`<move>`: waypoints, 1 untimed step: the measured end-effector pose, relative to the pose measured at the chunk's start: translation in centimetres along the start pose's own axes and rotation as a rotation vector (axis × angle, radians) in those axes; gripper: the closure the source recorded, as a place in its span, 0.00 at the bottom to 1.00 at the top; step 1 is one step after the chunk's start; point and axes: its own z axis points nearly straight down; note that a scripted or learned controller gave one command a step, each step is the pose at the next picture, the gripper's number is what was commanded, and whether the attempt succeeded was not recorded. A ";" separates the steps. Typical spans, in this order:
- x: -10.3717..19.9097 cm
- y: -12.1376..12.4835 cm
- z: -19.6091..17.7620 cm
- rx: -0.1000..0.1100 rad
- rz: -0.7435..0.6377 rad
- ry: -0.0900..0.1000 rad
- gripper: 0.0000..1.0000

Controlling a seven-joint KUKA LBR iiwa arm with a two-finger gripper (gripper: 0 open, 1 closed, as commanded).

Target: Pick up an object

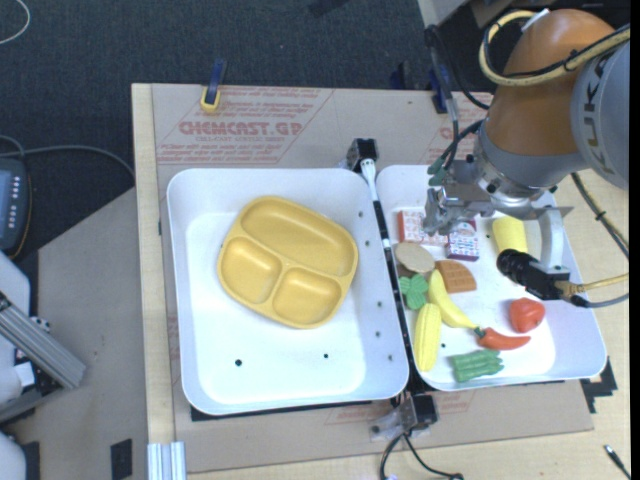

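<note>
Green toy vegetable (474, 365): nearest in the right bin (580, 353), by the red chili pepper (500, 340); a sweep of my arm could knock both.
Corn cob (427, 335) and banana (447, 301): touching; reach for one and I may drag the other.
Tomato (526, 314): round, likely to roll away.
Small printed boxes (440, 230): right under my tool (447, 211); I may pinch an edge and slip.
Tool state: I cannot tell.
Yellow divided plate (288, 260): left bin (200, 298), well apart.

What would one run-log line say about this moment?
arm: over right bin | tool: low above small boxes | grasp: none seen | left bin: yellow divided tray | step: pick not yet done
</note>
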 end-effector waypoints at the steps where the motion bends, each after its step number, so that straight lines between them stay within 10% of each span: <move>1: 3.4 -3.8 2.2 0.002 0.001 0.000 1.00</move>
